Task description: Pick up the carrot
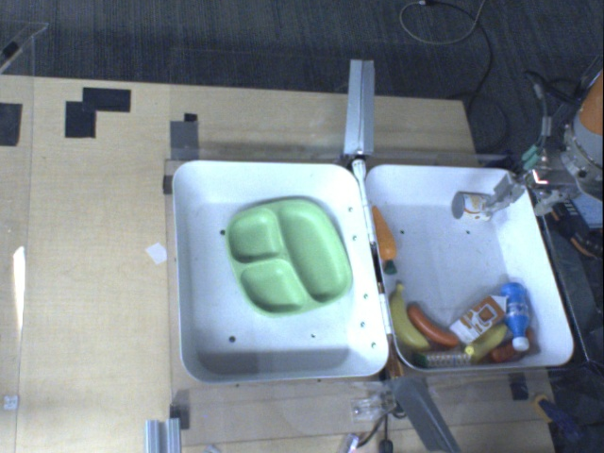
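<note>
Since the carrot is pressed against the right bin's left wall, a slip is risked (claw state cannot be told).

Wood bench w/ two white bins side by side.

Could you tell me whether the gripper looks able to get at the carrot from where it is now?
Probably yes: the carrot lies uncovered, but tight against the right bin's left wall, leaving the gripper little room.
</note>
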You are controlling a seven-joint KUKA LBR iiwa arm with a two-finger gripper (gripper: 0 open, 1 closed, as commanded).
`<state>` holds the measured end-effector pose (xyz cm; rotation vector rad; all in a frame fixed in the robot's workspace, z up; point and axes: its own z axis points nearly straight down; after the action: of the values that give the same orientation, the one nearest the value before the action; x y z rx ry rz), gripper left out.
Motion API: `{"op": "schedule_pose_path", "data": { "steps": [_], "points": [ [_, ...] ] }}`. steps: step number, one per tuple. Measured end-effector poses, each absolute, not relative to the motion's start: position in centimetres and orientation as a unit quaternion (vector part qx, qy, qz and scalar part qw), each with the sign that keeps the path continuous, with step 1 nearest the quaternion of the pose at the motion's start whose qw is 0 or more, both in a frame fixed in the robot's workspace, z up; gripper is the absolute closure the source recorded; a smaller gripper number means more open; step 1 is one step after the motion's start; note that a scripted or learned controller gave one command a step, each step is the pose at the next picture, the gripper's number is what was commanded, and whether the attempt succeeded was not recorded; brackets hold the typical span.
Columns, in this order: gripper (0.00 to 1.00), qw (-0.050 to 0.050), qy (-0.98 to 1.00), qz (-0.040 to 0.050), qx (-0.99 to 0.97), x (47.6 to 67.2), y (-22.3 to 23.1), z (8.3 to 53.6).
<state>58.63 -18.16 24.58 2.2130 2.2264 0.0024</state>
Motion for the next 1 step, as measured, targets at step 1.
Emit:
{"op": "schedule_pose_path", "data": {
  "steps": [1],
  "points": [
    [0.00,0.001,0.598,0.0011,0.801,65.33,-12.55,13.06]
  ]
}}
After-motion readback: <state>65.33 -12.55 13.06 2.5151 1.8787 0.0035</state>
